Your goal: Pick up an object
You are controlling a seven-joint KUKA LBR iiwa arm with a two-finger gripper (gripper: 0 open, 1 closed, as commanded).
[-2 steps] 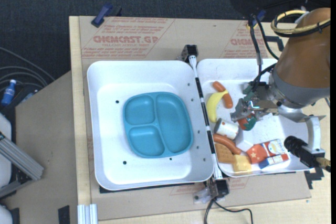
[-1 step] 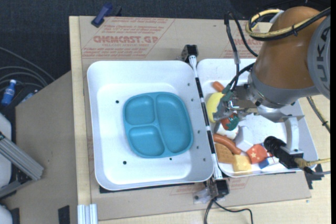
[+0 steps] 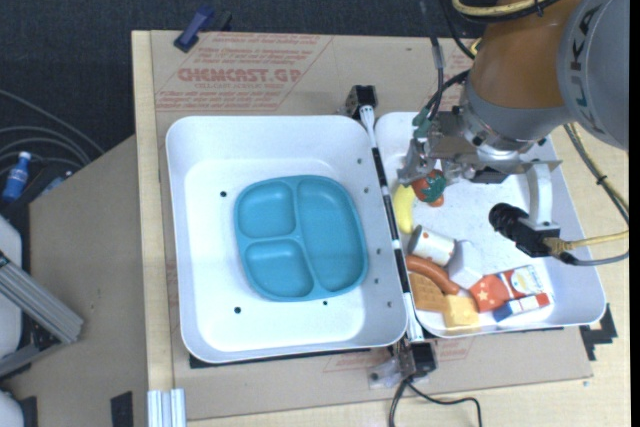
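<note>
My gripper (image 3: 424, 167) hangs low over the upper left part of the right bin (image 3: 577, 267), under the grey and orange arm. A small orange-red toy with a green tip (image 3: 433, 188) sits right at the gripper's lower end; whether it is gripped or just lying beneath is unclear. A yellow banana-like piece (image 3: 402, 209) lies beside it against the bin's left wall. Lower down are a white cylinder with an orange end (image 3: 433, 244), a brown sausage (image 3: 432, 273), a bread slice (image 3: 430, 295), a yellow wedge (image 3: 462, 313) and a red and white carton (image 3: 512, 293).
The left bin (image 3: 195, 215) holds a blue divided plate (image 3: 298, 237). The bins meet at a raised rim (image 3: 385, 215) close to the gripper's left. A blue clip (image 3: 194, 28) lies at the bench's far edge. Cables run off the left side.
</note>
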